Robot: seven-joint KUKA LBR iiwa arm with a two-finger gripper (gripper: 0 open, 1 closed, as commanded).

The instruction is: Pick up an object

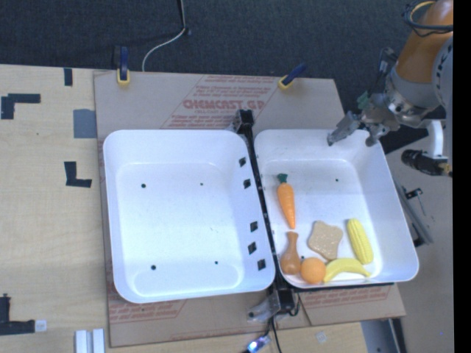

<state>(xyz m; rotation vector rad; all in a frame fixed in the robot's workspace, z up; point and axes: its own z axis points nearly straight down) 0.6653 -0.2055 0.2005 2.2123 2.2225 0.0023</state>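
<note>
— Are the jaws point(354, 132) holding anything?
— No, they're spread apart, bare, above the right bin's point(390, 190) far rim. The carrot point(286, 203) lies inside it, well apart.

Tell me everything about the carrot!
The carrot is orange with a small dark green top, and looks like a smooth plastic toy. It lies flat in the right bin, near its left wall, green end pointing to the far side and tip pointing toward the near side. Nothing touches it; its tip stops just short of the tan, bottle-shaped toy below it.
</note>
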